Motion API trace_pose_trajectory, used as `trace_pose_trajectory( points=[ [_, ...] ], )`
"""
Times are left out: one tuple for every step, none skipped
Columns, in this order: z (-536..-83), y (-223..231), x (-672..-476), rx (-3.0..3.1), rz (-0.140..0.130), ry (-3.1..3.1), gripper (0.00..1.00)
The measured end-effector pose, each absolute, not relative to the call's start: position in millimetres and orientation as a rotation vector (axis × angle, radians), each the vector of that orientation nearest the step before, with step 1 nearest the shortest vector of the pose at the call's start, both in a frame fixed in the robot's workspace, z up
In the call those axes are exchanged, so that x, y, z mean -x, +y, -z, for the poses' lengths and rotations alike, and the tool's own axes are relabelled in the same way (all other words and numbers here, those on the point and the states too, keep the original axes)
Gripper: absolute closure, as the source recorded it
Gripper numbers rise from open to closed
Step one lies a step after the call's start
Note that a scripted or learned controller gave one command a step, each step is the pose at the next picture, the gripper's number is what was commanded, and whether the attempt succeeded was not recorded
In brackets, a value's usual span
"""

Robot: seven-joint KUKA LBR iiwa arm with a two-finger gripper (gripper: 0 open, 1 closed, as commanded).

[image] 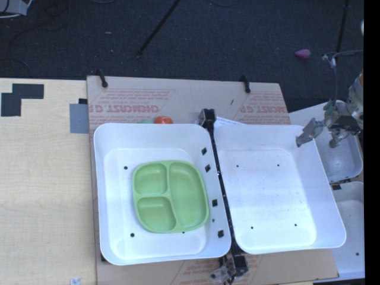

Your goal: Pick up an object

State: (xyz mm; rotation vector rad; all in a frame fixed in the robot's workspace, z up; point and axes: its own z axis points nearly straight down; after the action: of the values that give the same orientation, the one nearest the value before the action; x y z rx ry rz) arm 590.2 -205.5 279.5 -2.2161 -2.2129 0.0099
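Observation:
A light green plate (170, 196) with three compartments lies flat in the left white bin (113, 159). My gripper (321, 134) hangs at the far right, over the upper right rim of the right white bin (279, 218), well away from the plate. Its two grey fingers (306, 133) are spread apart with nothing between them.
A small orange object (163, 120) and a bit of green peek out behind the left bin's far rim. A black clip strip (214, 177) joins the two bins. A white basin (344, 159) stands right of the right bin, beneath the wrist.

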Motion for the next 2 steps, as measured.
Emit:
trace_pose_trajectory(
  points=[
    [-285.2, -205.5, -592.1, 2.221, -0.001, -2.221, 0.00],
    [-227.6, -202.7, -581.7, 2.216, -0.006, -2.216, 0.00]
  ],
)
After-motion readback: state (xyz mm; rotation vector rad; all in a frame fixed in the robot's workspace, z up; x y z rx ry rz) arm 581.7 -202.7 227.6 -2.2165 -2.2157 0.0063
